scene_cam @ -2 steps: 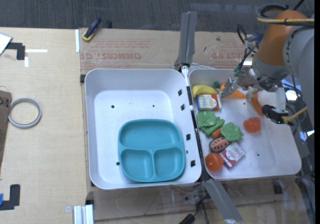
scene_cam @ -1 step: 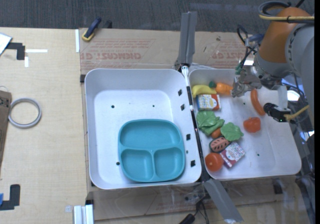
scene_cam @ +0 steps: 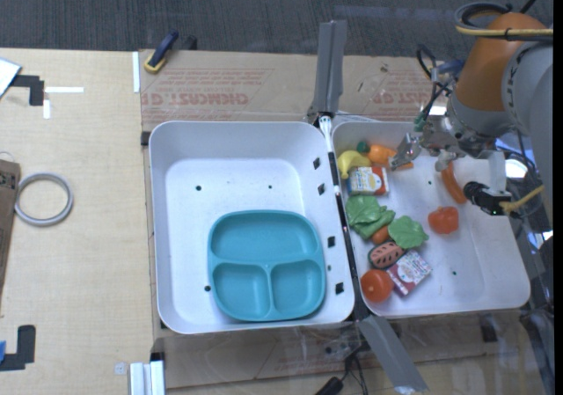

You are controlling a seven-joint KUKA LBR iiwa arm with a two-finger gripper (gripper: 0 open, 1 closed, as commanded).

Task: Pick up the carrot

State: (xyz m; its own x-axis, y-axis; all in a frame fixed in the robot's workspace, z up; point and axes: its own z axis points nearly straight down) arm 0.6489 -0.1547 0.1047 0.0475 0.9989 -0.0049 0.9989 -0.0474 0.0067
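Observation:
The carrot (scene_cam: 451,183), a short orange stick, lies slanted in the right bin (scene_cam: 493,283) near its far right side. My gripper (scene_cam: 408,154) hangs low over the far part of that bin, a little to the left of the carrot and just right of a small orange ball (scene_cam: 380,154). The grey arm with its orange band (scene_cam: 491,68) comes in from the upper right and passes above the carrot's far end. A small reddish bit shows at the gripper's tip, too small to identify.
The right bin also holds a yellow banana (scene_cam: 353,160), a small carton (scene_cam: 366,180), green leaves (scene_cam: 369,213), a red tomato (scene_cam: 444,220), another tomato (scene_cam: 376,285) and a packet (scene_cam: 410,270). A teal divided plate (scene_cam: 264,266) sits in the left bin (scene_cam: 176,173). A tape roll (scene_cam: 40,198) lies on the bench.

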